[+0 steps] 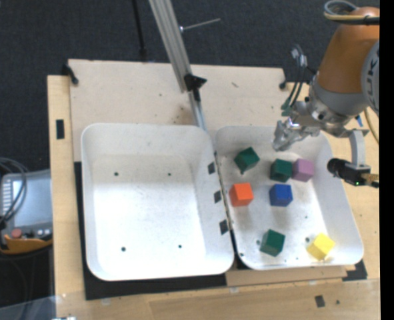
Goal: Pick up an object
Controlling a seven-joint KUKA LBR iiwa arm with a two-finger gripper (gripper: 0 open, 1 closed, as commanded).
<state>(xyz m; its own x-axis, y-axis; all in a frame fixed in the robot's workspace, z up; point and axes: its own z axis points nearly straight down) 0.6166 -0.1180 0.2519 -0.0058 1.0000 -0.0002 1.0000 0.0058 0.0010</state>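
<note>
I see my hand [287, 139] above the right bin, grip state unclear, with a green block [281, 171] just below it: small, rigid, probably light, best pinched across flat opposite faces.

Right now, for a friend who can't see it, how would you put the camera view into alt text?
A grey and orange robot arm reaches in from the right, its tool poised above the right bin, just above a green block beside a purple block. That bin also holds two more green blocks, plus orange, blue and yellow ones, next to the left bin.
</note>
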